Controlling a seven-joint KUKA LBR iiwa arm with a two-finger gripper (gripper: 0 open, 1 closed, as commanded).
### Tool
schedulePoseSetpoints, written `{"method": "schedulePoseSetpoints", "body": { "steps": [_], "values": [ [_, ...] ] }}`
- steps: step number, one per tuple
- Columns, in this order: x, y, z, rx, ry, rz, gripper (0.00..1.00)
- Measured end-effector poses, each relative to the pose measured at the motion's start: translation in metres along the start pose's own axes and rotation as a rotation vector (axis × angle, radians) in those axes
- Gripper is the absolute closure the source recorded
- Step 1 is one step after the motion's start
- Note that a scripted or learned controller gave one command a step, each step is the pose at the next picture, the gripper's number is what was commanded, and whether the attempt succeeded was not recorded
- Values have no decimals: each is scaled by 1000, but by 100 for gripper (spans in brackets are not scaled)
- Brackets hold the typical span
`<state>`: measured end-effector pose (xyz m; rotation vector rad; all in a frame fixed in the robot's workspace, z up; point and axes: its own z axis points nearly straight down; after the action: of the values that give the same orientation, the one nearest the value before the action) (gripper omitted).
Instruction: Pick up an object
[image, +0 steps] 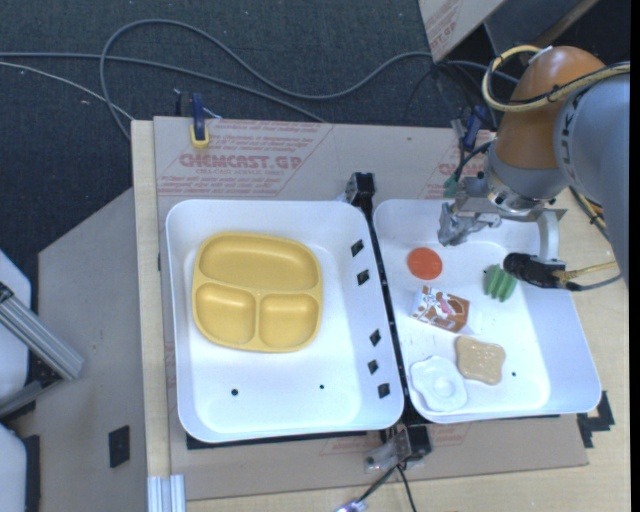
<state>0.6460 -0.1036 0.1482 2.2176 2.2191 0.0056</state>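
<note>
We see the gripper (456, 232) above the right bin (560, 345), just beside one red disc (424, 263); we cannot tell its opening. Nearby lie one green piece (497, 283), one wrapper (441, 309), one toast (480, 360) and one egg (439, 382). The left bin (270, 400) bears one yellow tray (257, 290).

Two bins (190, 300); one yellow tray (258, 290); perhaps five toy foods (425, 264).

The grey arm (600, 130) comes in from the upper right, bent downward at its orange band (540, 100). Below the band the wrist points down and slightly left, ending in the gripper (452, 235), which hangs low with its metal fingertips close together. Nothing shows between them.
</note>
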Motion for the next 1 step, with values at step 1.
{"method": "schedulePoseSetpoints", "body": {
  "steps": [1],
  "values": [
    [7, -6, -53, 1, 0, -1, 100]
  ]
}}
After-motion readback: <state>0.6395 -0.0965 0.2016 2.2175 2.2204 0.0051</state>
